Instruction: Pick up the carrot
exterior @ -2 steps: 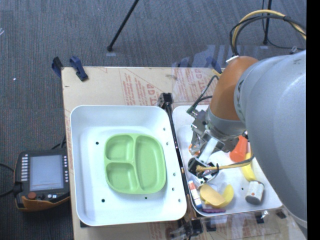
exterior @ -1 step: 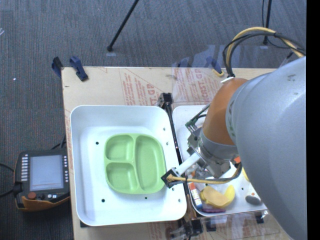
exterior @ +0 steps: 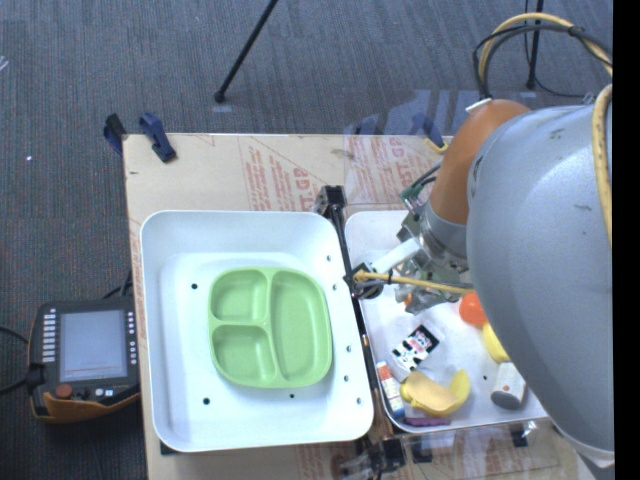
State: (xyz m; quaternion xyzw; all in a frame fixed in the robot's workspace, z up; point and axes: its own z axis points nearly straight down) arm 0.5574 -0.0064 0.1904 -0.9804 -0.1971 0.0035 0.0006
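Cannot tell whether spread or pressed together: grey two-finger gripper (exterior: 428,260), above the right shallow white plastic bin (exterior: 385,236). Just lower right of it, small orange carrot (exterior: 472,311), half hidden under the arm. Well left, light green divided plastic plate (exterior: 270,326). Beneath, brown cardboard-topped bench (exterior: 250,168); around, grey carpet floor (exterior: 100,48).
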